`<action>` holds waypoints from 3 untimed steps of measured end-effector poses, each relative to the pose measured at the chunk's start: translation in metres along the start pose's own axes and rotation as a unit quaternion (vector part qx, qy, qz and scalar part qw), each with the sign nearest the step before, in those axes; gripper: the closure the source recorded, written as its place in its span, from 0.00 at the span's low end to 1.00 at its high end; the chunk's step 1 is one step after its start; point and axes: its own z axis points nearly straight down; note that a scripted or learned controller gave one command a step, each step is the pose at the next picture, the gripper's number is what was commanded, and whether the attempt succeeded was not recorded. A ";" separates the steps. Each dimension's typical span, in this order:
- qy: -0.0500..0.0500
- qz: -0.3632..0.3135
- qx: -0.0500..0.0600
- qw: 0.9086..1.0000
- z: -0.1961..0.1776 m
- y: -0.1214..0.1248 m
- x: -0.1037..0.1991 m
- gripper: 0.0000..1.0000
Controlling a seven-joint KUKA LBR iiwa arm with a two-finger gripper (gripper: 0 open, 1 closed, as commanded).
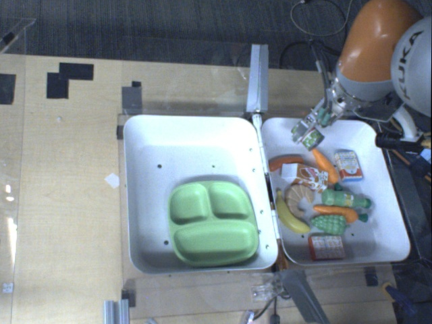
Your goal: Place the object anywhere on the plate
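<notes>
The green plate has three compartments and lies in the left bin, toward its front. Nothing rests on it. My gripper hangs over the back left corner of the right bin, below the orange wrist band. Just in front of it lie a carrot and a red-brown sausage. It sits above the pile, and I see no object in it. The plate is well to its left and nearer the front.
The right bin holds several toy foods: a small carton, a printed packet, a banana, a green bottle, a second carrot and a red can. A metal divider post stands between the bins.
</notes>
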 end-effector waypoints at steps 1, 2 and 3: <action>-0.001 -0.235 -0.002 0.972 -0.034 0.032 0.040 1.00; 0.000 -0.244 -0.001 0.970 -0.024 0.000 0.068 1.00; -0.001 -0.348 -0.001 0.938 -0.058 -0.028 0.083 1.00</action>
